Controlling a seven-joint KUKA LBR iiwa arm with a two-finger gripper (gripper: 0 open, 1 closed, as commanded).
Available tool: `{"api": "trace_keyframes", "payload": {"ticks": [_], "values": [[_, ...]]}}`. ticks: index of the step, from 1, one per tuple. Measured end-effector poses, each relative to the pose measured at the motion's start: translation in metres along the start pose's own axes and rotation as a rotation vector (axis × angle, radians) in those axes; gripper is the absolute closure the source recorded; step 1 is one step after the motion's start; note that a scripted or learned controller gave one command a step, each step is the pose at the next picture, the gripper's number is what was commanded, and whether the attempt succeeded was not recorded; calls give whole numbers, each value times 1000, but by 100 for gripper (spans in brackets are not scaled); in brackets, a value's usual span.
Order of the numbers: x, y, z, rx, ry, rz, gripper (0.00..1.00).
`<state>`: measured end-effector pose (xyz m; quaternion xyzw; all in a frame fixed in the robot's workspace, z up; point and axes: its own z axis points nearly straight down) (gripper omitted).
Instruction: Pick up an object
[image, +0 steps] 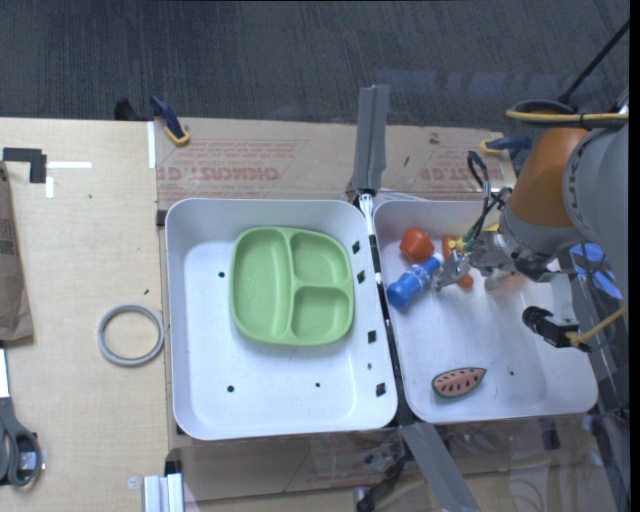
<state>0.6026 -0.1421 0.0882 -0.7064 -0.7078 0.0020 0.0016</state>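
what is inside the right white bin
The right white bin holds a blue plastic bottle, an orange round object and a watermelon slice toy. The gripper and arm cover part of it.

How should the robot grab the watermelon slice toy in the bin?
The watermelon slice lies flat on the floor of the right bin, apart from the other toys. Probably best to come straight down from above and pinch across its narrow width, curved rind to straight edge, near the middle. Its long axis runs left to right, so fingers should close front to back.
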Motion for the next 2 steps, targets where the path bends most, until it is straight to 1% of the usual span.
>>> {"api": "trace_keyframes", "payload": {"ticks": [1, 2], "values": [[-1, 0, -5, 6, -1, -3, 100], [72, 0, -131, 1, -2, 0, 100]]}}
